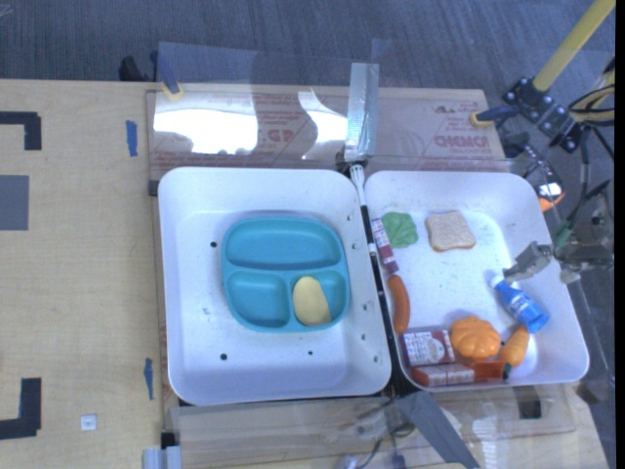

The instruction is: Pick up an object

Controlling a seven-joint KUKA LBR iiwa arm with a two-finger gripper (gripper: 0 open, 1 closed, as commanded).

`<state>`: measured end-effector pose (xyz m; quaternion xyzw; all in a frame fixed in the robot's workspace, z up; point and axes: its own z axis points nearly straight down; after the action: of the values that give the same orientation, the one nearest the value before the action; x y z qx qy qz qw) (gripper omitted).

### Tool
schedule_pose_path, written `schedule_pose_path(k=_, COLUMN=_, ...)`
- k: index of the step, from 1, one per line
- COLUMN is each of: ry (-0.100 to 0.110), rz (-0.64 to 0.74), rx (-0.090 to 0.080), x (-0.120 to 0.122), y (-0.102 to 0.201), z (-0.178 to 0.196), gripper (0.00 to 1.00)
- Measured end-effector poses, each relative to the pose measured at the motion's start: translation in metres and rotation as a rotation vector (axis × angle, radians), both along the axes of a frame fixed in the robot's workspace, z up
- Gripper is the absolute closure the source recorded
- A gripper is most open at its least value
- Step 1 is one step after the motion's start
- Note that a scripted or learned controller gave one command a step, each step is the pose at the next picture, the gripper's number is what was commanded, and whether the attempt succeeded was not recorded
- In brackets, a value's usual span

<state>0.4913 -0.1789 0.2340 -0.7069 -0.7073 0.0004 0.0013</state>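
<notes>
My gripper [530, 261] comes in from the right edge and sits low over the right bin [459, 189], just above a blue bottle-like object [520, 303] near the bin's right wall. It is too small and dark to see anything held in it. Also in the right bin are a bread slice [450, 231], a green leaf [399, 229], an orange sausage [398, 301], an orange pumpkin [475, 337], a carrot [516, 345] and a red packet [427, 346].
The left bin [186, 262] holds a blue divided tray [273, 252] with a yellow lump [312, 301] in its lower right compartment. A red-and-white bar [382, 244] lies along the wall between the bins. Cables and a yellow pole [581, 29] stand at the right.
</notes>
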Motion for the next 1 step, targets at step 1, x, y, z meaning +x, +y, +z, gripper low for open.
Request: schedule_pose_path(k=1, ry=0.005, rz=0.005, rx=0.001, x=0.0123, y=-0.012, z=-0.1368, gripper=0.0)
